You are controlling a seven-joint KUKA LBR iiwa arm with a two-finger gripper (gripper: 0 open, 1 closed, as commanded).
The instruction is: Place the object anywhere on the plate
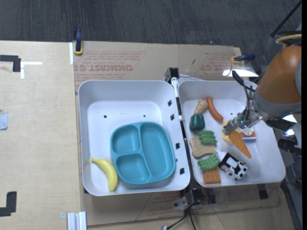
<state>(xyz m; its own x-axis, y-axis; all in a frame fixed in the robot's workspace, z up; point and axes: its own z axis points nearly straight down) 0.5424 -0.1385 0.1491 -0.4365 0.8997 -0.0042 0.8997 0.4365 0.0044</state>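
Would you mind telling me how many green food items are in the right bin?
3. A dark green pepper sits near the bin's left wall, a pea pod lies just below it, and another leafy green piece lies lower, above the orange waffle. Others may be hidden.

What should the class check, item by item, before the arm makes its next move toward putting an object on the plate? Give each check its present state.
1. Plate sits flat in the left bin, compartments free: ok.
2. Banana lies beside the plate, not on it: ok.
3. Gripper is over the right bin, near the carrot: ok.
4. An object is held between the gripper's parts: cannot tell.
5. Neighbours crowd the carrot: the small boxed item touches or nearly touches it: not ok.
6. Any object already on the plate: not ok, step not yet done.
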